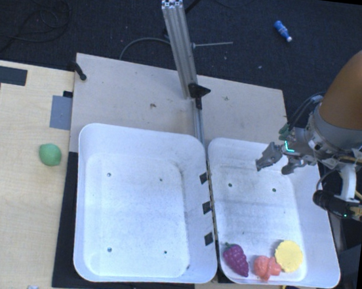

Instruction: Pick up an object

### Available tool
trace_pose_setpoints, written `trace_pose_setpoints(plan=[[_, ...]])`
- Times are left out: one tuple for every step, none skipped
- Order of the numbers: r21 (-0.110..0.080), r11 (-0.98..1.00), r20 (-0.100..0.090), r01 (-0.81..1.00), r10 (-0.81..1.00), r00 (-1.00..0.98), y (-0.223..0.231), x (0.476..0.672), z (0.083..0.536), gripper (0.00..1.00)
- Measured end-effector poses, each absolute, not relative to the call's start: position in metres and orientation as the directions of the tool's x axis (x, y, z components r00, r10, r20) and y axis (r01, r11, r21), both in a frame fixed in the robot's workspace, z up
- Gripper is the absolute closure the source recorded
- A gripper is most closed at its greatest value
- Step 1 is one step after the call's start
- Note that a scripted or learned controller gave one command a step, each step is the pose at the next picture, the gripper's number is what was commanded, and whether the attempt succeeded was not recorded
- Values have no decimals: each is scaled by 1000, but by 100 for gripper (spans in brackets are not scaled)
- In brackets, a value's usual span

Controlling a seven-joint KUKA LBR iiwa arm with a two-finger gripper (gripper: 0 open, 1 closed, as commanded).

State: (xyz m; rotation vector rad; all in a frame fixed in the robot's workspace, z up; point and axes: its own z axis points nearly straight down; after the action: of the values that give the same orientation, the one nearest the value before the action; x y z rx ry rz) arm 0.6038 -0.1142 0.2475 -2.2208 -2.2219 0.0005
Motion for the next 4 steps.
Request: trace_pose_setpoints(plan=[[0,1,0,1000,1000,-1,-114,604,248,0],[-6,1,1,1000,1000,-1,-109,606,186,0],[-4,1,0,1000,1000,-1,-111,609,142,0],[-3,1,0,1000,1000,-1,-110,609,90,0]])
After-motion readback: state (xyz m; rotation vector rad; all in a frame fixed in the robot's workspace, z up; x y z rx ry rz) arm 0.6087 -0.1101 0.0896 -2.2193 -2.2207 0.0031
